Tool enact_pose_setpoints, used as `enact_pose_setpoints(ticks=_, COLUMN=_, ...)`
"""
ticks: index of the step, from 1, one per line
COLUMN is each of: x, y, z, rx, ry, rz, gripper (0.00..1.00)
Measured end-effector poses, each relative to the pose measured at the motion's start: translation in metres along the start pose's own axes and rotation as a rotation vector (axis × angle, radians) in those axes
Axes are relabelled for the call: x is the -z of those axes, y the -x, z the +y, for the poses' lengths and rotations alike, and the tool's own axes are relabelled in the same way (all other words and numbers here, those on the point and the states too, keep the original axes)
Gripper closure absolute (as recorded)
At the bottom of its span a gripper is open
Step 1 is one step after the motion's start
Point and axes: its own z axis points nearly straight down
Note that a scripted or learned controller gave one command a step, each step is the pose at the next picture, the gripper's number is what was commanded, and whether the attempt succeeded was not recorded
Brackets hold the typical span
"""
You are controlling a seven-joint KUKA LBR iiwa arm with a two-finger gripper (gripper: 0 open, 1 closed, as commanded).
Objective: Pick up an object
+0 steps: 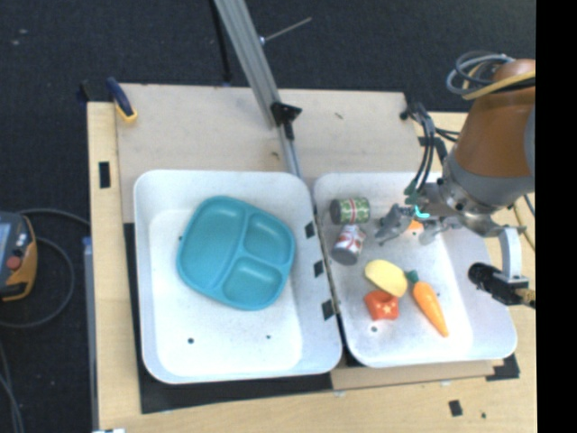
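The gripper (407, 225) hangs over the right bin (487, 332); whether it is parted or together cannot be told. Below lie a yellow fruit (386, 278), carrot (429, 308) and red pepper (382, 306), loose for picking.

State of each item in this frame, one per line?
Blue divided plate: flat in the left bin, nothing on it.
Green can: on its side, right bin.
Silver can: tipped over, beside the green can.
Yellow lemon: resting, touching the carrot's green top.
Carrot: lying flat.
Red pepper: resting below the lemon.
Gripper: over the right bin, holding nothing visible.
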Motion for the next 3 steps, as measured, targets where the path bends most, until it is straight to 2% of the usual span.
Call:
enact_pose_setpoints(ticks=1, x=0.001, y=0.0, z=0.0, rx=0.0, ry=0.002, rz=0.0, gripper=0.0)
enact_pose_setpoints(ticks=2, x=-0.057, y=-0.003, z=0.009, rx=-0.002, ry=-0.003, rz=-0.001, gripper=0.0)
enact_pose_setpoints(ticks=3, x=-0.118, y=-0.004, z=0.001, rx=-0.003, ry=-0.004, rz=-0.001, gripper=0.0)
